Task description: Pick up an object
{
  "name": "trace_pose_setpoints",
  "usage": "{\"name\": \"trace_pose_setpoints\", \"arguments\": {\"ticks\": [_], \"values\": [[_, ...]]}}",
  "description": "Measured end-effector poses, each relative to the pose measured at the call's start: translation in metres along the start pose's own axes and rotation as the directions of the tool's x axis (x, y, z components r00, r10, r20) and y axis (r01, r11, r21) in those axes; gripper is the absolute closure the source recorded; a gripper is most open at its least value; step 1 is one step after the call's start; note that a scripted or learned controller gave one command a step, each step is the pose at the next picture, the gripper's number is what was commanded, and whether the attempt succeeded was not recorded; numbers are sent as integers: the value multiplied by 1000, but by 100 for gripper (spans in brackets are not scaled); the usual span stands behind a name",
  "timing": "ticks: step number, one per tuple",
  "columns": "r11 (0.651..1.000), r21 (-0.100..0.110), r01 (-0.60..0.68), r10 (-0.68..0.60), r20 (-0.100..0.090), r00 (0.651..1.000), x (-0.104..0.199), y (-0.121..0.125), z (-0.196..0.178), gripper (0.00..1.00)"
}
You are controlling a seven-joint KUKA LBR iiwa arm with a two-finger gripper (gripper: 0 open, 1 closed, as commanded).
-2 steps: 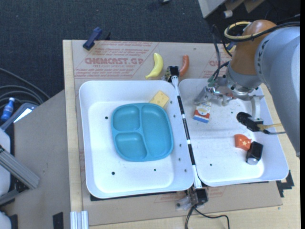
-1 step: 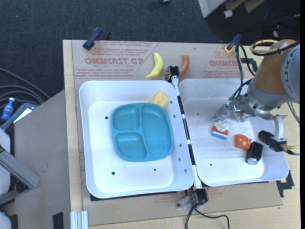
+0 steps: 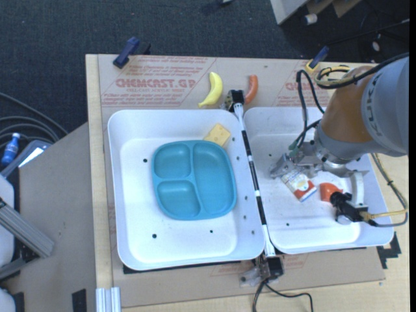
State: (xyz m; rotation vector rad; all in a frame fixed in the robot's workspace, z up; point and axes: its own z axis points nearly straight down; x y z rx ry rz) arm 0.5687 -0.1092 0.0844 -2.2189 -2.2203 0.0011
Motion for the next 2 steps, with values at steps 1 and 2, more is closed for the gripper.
{"name": "trace_pose_setpoints", "arguments": {"ticks": [1,2], "values": [[1000,-3,0,0,2,1000,-36,52,-1,0],[1000,0,-1,1,0,1000,-23,-57,-51,0]]}}
